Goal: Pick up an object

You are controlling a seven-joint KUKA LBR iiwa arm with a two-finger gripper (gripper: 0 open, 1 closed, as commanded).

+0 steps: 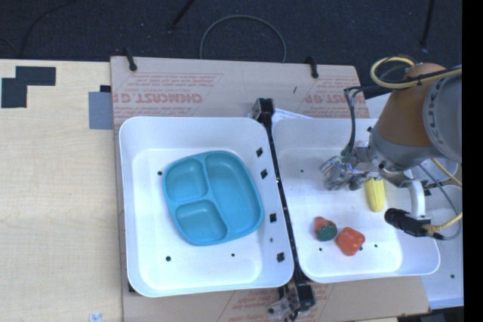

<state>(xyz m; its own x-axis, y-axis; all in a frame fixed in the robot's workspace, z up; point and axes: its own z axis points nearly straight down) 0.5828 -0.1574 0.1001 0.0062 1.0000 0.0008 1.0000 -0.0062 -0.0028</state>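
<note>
Dark carpet floor (pixel 113 4) w/ cables (pixel 243 38), light wood bench (pixel 53 200), cardboard sheet (pixel 189 90).

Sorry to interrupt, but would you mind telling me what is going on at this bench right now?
A grey KUKA arm is reaching into the right bin, trying to pick up an object. Its claw sits low over the bin floor, just left of a yellow corn-like toy. Nearer the front lie an orange-and-green toy and a red-orange one. Nothing is visibly held. The left bin holds a blue divided plate.
</note>
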